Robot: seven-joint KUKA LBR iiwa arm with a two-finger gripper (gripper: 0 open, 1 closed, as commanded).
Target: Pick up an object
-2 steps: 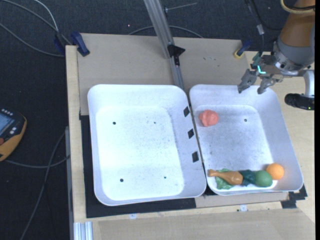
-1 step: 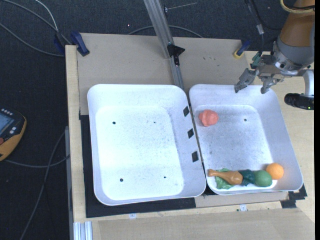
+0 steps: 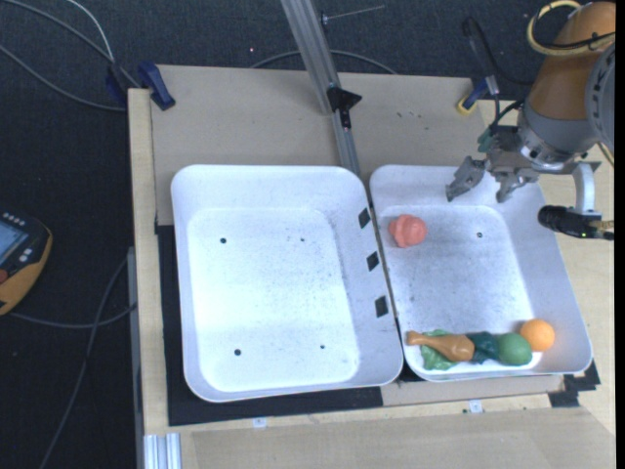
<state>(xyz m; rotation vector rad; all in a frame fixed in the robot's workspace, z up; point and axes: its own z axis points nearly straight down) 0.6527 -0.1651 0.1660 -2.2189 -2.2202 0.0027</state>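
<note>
pink lump (image 3: 408, 230): probably the easiest thing to go for. It sits alone on the floor of the right bin (image 3: 488, 272), below and to the left of the tool, well apart from it, with bare white floor on most sides.

risk with the lump: it's close to the bin's left wall and the divider, so if the tool comes down a bit too far left I'd guess one finger lands on the rim instead of beside the lump. It also looks rounded, so an off-centre pinch could squirt it sideways.

corner pile: drumstick toy (image 3: 441, 341), green piece (image 3: 512, 349) and orange ball (image 3: 537, 334) are all jammed together in the bin's near corner, far below the tool. Honestly a bad target: they touch each other and hug the wall, so there's not much room for fingers, and the ball would likely roll.

tool (image 3: 485, 184): fingers spread apart, nothing between them, touching nothing that I can make out. It hovers over the bin's far edge, near the top right corner.

risk from the tool's spot: starting at the rim, a straight drop from here gets it only bare floor or the bin wall. It needs to travel first.

left bin (image 3: 264, 281): further left of the tool, past the divider.

bench (image 3: 244, 115): under both bins.
</note>
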